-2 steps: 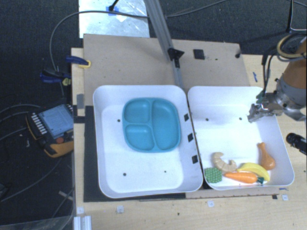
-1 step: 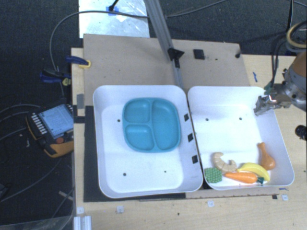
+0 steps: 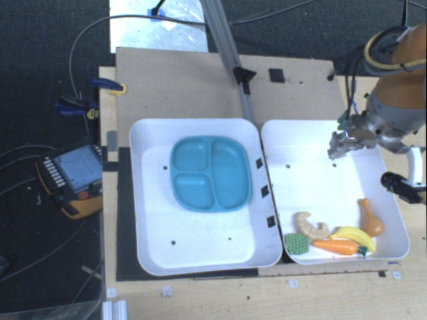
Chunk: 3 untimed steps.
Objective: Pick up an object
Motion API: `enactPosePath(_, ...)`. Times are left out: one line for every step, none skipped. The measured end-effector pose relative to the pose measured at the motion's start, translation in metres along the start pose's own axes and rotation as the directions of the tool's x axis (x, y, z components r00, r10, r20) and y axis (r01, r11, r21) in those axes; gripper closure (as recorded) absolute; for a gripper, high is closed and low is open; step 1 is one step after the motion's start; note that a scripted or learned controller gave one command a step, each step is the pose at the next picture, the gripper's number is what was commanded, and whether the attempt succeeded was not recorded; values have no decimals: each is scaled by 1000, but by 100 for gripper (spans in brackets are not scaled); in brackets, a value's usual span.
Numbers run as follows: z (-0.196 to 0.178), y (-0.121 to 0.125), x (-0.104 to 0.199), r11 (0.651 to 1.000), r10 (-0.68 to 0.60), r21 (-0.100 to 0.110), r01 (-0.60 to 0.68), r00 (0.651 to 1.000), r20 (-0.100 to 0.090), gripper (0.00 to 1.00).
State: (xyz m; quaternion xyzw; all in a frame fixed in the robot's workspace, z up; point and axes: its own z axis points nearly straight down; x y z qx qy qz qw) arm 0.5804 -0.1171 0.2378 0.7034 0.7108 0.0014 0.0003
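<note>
Several toy foods lie along the near edge of the right bin [image 3: 313, 179]: a green piece [image 3: 297, 244], a beige shrimp-like piece [image 3: 311, 226], an orange carrot [image 3: 334, 247], a yellow banana [image 3: 353, 235] and a brown drumstick [image 3: 370, 218]. My gripper [image 3: 339, 145] hangs over the far right part of that bin, well above and behind the foods. Nothing shows between its fingers.
The left bin [image 3: 153, 245] holds a blue divided plate [image 3: 211, 173]. A grey pole [image 3: 223, 39] slants across the board behind the bins. Cables, clamps and a handheld device [image 3: 72, 179] lie on the dark floor to the left.
</note>
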Motion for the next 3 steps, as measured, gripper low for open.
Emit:
enactPosePath(-7, 1, 59, 1000, -1, 0, 1, 1000, -1, 100)
enactPosePath(-8, -4, 114, 1000, 0, 2, 0, 1000, -1, 100)
enactPosePath(8, -4, 173, 1000, -1, 3, 1, 1000, -1, 100)
